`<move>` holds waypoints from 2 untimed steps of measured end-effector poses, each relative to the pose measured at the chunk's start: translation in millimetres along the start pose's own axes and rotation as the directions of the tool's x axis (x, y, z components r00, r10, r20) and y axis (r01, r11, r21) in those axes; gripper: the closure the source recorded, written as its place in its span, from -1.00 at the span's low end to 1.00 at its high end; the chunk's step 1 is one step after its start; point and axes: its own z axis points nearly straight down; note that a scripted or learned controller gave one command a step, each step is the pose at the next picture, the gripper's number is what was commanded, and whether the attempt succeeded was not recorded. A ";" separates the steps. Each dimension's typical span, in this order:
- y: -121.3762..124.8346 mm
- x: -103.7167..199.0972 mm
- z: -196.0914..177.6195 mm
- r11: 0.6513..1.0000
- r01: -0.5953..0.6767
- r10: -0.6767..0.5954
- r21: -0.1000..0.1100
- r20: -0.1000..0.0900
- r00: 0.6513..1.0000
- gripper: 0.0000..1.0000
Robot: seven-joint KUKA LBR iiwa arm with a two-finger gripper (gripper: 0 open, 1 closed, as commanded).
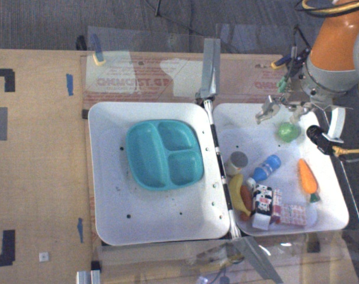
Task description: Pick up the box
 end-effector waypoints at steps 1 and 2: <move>-11.2 16.9 -80.5 0.993 0.117 -0.117 -0.005 0.002 0.993 -1.00; -45.3 19.5 -71.6 0.979 0.204 -0.204 -0.001 0.001 0.979 -1.00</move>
